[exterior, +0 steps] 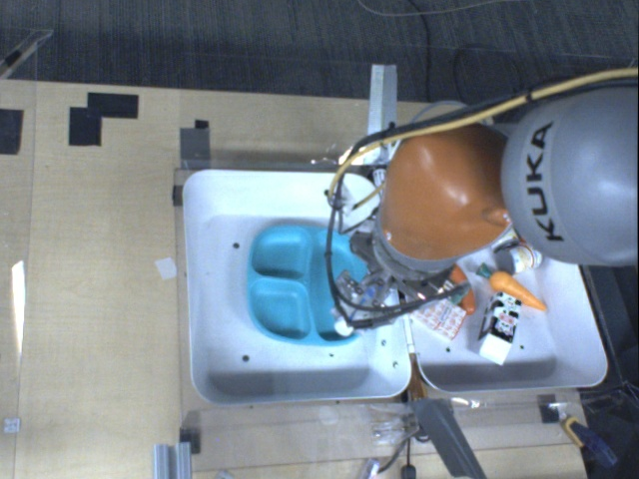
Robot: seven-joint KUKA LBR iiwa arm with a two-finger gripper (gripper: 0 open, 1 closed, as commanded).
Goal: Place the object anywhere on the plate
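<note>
The gripper [361,302] is hanging low over the seam between the two bins, its tip lying just over the 3 o'clock edge of the blue plate [290,282]. The orange band and a tangle of cables are covering it from above, so I cannot tell how the tool is set or whether anything is sitting in it.

The arm [559,183] is reaching in from 3 o'clock, its grey body bearing the KUKA lettering and its orange band [439,198] sitting above the wrist. A yellow cable [469,116] is running along the top of the arm toward 3 o'clock.

The blue plate is lying in the left bin [215,267], divided into compartments, with two of them showing at its 9 o'clock side; its 3 o'clock side is passing under the wrist.

In the right bin [574,362], at 3 o'clock from the tool, several objects are lying near one another: an orange carrot-shaped toy [519,290], a black-and-white box [502,329] just at its 6 o'clock, and a flat red-and-white patterned packet [442,317] nearer the wrist. Which of these is the task's object I cannot say; all three are lying off the plate.

The bench [90,267] is extending pale and flat toward 9 o'clock.
</note>
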